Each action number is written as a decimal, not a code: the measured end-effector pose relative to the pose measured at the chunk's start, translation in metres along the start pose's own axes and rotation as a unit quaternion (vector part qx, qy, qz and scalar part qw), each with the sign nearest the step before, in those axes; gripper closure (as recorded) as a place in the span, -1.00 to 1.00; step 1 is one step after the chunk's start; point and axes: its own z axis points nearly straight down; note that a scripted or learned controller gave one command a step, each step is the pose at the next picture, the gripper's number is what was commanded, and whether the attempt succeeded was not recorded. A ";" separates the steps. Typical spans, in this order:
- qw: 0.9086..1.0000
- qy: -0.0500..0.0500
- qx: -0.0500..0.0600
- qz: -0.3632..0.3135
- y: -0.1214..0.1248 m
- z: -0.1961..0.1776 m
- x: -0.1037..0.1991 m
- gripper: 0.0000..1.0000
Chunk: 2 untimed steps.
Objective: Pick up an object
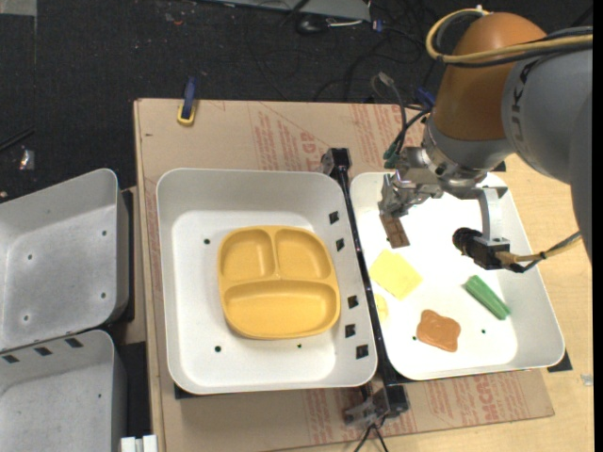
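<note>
The right bin (537, 342) holds a flat yellow square piece (394, 275), an orange-brown toast-like piece (438, 330) and a green stick-shaped piece (487, 297). My gripper (395, 217) hangs low over the bin's far left corner, just above and behind the yellow square. A small brown strip (397, 233) shows at its tip; I cannot tell whether it is part of the gripper or a separate object. The arm's orange band (480, 64) rises behind it.
The left bin (179, 252) holds a yellow divided tray (279, 282). A black divider with clips (353, 252) runs between the two bins. A black fitting on a cable (471, 243) hangs over the right bin's middle. Grey trays (57, 252) lie off the bench at left.
</note>
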 end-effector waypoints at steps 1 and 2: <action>1.000 0.000 0.000 0.000 -0.003 -0.007 0.060 1.00; 1.000 0.000 0.000 0.000 -0.002 -0.014 0.118 1.00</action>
